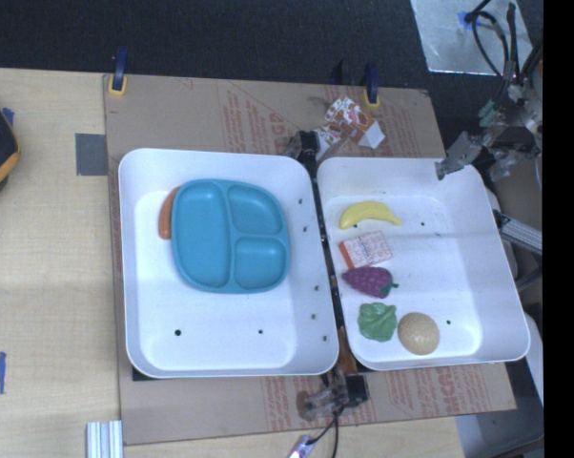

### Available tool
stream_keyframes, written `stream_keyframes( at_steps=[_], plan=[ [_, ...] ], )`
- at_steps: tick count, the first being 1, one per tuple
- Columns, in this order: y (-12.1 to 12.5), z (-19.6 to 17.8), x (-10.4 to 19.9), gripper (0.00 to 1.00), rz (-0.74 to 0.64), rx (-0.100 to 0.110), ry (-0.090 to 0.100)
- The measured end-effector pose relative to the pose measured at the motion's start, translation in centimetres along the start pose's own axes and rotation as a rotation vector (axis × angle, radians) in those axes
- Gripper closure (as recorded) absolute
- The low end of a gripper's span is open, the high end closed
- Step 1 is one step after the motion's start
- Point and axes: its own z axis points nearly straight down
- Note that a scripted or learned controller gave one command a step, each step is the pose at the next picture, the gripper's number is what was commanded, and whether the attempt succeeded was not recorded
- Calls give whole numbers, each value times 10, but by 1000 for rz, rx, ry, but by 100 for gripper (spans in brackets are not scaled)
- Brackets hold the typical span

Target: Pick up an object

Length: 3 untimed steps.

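Yellow plastic toy banana [369, 215], the likeliest pick, lies in the right-hand shallow white bin [478, 256], near that bin's back wall and slightly toward the divider between the two bins. Its long axis runs roughly left to right across the picture, with the ends curving gently downward. The robot's grey two-finger gripper [456, 160] hangs at the back right corner of the same bin, just over the rim, so the banana lies to the picture's left of it and a little nearer the viewer, with bare white bin floor between them. The gripper touches nothing and holds nothing that can be seen; at this size it is not possible to tell how it is set.

Four other small toys sit in a loose column below the banana: a red-and-white printed packet [365, 250], a purple bunch of grapes [369, 281], a green leafy vegetable [377, 322], and a round tan bread roll [419, 333] just beside the green one. All are farther from the gripper than the banana.

The left-hand white bin [144, 284] carries a blue divided plastic plate [232, 236], with an orange sausage-shaped toy [165, 214] partly tucked under its left edge.
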Motion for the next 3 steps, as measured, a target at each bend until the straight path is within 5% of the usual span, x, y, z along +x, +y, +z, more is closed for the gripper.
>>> stream_keyframes(
  at_steps=[1, 2, 3],
  plan=[
    [-85, 86, 28, 0, 0, 1, 0],
    [-67, 116, 65, 0, -1, 2, 0],
    [-78, 195, 69, 0, 0, 1, 0]
  ],
)
